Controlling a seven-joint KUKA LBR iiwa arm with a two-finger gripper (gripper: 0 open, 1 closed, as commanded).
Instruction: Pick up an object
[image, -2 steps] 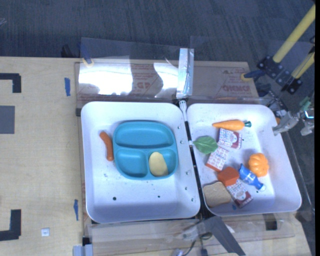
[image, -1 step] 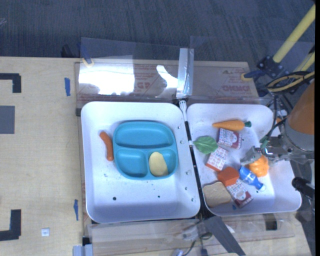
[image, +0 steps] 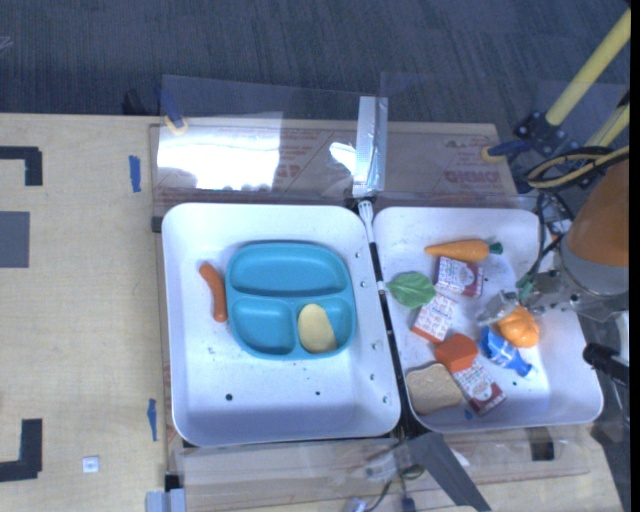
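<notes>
White bins side by side on worktop. Left bin: blue tray with yellow piece in lower right compartment; orange sausage just beside tray. Right bin: carrot, green leaf, cartons, bread, orange fruit. End effector low at right bin's right side, just above orange fruit; cannot tell its opening or any hold

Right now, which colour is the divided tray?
Blue tray, seen in the camera view.

No legible txt; red print on cardboard & cartons too blurred.
</notes>
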